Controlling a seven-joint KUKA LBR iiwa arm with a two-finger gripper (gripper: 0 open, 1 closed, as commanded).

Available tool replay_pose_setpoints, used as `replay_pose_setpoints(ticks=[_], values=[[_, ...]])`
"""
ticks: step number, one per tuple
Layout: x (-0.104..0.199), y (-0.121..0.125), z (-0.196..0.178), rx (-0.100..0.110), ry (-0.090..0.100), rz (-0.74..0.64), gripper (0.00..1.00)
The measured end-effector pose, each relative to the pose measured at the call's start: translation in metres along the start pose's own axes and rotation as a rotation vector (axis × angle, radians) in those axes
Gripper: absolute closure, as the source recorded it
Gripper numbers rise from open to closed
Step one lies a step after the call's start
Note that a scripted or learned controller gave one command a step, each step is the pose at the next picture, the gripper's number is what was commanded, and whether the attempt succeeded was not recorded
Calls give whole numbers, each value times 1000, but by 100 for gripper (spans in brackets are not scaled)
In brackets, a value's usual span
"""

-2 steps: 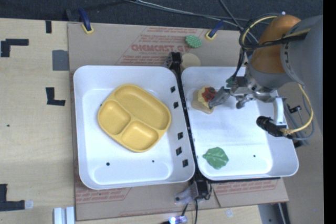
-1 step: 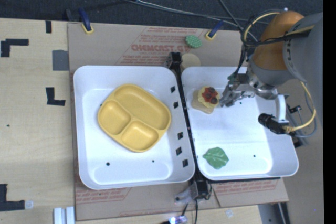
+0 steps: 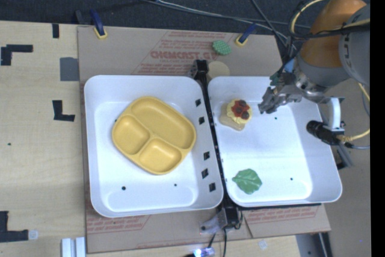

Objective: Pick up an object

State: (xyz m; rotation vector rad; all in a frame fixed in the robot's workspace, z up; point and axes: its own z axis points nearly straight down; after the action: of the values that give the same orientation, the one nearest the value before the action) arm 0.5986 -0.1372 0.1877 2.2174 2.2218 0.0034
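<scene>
Lying just left of gripper (image 3: 268,104) — toy pastry (image 3: 237,113).

Grey arm (image 3: 337,39) from the right, tool (image 3: 269,103) low, angled left.

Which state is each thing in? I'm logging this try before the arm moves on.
gripper: low over the right bin, beside the toy pastry, nothing seen between its fingers.
toy pastry: lying in the right bin, far-left part.
green leaf: flat near the right bin's near edge.
yellow divided plate: upright in the left bin.
</scene>
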Motion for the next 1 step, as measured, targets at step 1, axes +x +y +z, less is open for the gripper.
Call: replay_pose_setpoints(ticks=[1], values=[[2, -3, -63, -2, -1, 0, 100]])
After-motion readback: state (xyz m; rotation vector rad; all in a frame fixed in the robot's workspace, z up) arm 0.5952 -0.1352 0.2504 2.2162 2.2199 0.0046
